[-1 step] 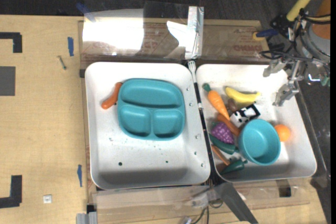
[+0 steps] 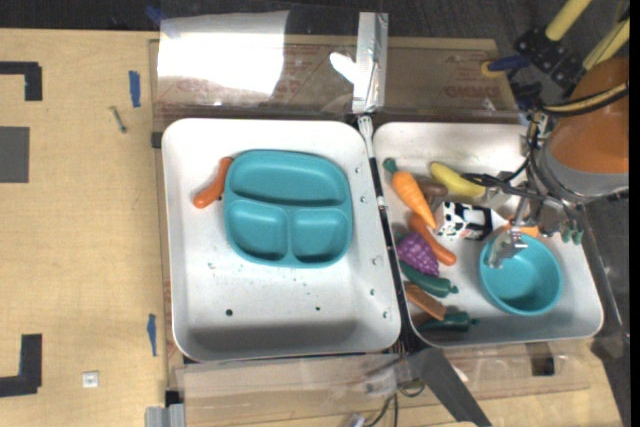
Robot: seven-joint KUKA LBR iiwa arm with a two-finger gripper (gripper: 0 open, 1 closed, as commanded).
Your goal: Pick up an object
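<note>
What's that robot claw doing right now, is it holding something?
Two-finger gripper: above the round teal bowl in the right white bin; grip state cannot be told.

No readable text, label, brand or number on any surface here.

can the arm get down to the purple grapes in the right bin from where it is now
Probably yes. The purple grapes lie uncovered in the right bin, left of the gripper, though a carrot and other toys crowd them.

We see the arm [image 2: 595, 140] cut off by the right edge. Its gripper [image 2: 515, 237] is too small and cluttered to read. The teal plate [image 2: 288, 205] hides part of an orange toy [image 2: 210, 187].
</note>
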